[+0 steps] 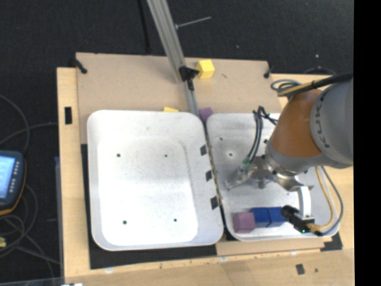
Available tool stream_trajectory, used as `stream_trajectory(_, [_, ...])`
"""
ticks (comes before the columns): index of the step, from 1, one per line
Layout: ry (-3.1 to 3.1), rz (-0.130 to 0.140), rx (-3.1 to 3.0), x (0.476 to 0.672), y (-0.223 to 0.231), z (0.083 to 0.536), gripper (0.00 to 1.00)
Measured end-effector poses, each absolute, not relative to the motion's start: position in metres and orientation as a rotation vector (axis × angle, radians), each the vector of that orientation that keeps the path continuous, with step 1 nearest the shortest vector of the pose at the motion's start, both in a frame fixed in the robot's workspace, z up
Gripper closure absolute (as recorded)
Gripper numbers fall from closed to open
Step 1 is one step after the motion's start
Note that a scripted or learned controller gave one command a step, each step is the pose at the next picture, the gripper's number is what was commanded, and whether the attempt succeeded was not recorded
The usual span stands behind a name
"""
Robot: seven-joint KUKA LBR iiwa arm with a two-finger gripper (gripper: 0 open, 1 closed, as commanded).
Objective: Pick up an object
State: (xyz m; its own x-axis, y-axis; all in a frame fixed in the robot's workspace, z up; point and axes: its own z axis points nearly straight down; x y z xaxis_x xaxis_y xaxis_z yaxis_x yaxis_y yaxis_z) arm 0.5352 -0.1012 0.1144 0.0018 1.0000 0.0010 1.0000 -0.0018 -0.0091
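Observation:
In the right bin (233, 130), a purple block (243, 221) and a blue block (266, 216) lie side by side against the near wall. My gripper (249, 175) hangs low over the middle of this bin, a short way behind the two blocks. The grey arm with its orange band (294, 130) covers the bin's right half and anything under it. Nothing shows between the gripper's metal parts.
The left bin (146, 177) adjoins on the left, joined by black clips along the shared wall. A slanted metal rail (169, 40) runs up from behind the bins. A yellow block (206, 69) and a small purple block (205, 113) sit on the board behind them.

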Motion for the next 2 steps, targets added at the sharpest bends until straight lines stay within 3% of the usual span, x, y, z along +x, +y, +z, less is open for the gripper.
stream_trajectory(1, [-2.213, -0.004, -2.237, 0.540, -0.103, 0.130, 1.00])
stream_trajectory(2, [-2.209, -0.008, -2.248, 0.541, -0.105, 0.140, 1.00])
